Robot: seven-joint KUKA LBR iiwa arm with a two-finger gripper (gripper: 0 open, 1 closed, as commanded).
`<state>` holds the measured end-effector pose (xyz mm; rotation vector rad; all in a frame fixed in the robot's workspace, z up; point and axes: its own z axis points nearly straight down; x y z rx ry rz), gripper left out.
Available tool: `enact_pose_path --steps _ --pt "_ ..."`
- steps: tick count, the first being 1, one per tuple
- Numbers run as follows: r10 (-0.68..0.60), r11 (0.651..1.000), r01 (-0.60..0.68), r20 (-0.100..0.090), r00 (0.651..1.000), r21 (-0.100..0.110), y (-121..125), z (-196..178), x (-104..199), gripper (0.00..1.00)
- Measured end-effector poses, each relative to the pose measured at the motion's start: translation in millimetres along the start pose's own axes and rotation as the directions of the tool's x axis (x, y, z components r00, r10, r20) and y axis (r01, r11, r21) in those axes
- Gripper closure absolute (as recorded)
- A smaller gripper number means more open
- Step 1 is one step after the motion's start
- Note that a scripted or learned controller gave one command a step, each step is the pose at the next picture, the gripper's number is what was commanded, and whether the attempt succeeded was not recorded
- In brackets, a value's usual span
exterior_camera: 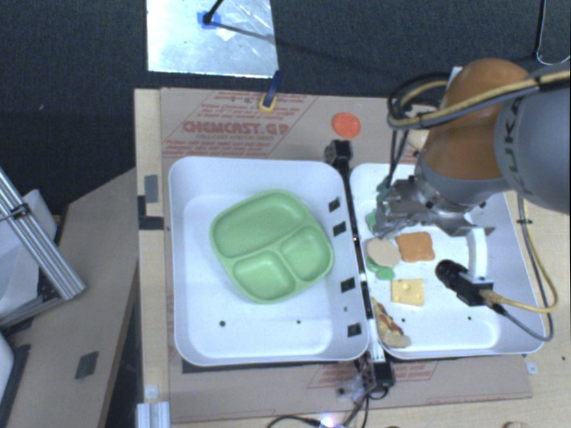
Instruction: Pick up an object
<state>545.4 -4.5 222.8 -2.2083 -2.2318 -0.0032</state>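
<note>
Over the left bin (192, 324), a green divided plate (270, 245) lay alone as I watched from my remote station. Across the divider, play-food pieces crowded the right bin (500, 333): a pale round slice (384, 254), an orange square (416, 246), a yellow cheese square (409, 292) and a small piece at the near-left corner (390, 324). My gripper (389, 214) hung just above the round slice, its state hidden by the wrist; I could not tell whether it held anything. I judged the risk plain: the pieces were thin, flat and touching, so a grasp could slide off or catch two.
</note>
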Motion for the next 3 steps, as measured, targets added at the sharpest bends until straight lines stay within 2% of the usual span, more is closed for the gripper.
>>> enact_pose_path --steps 1,2,3 --pt "0.0 1.0 0.0 0.0 1.0 0.001 -21.0 -7.2 51.2 1.0" --pt "0.002 1.0 -0.002 0.001 1.0 0.002 -59.7 -10.9 89.7 1.0" --pt "0.009 1.0 -0.009 0.002 1.0 0.0 -61.3 -8.7 84.4 1.0"
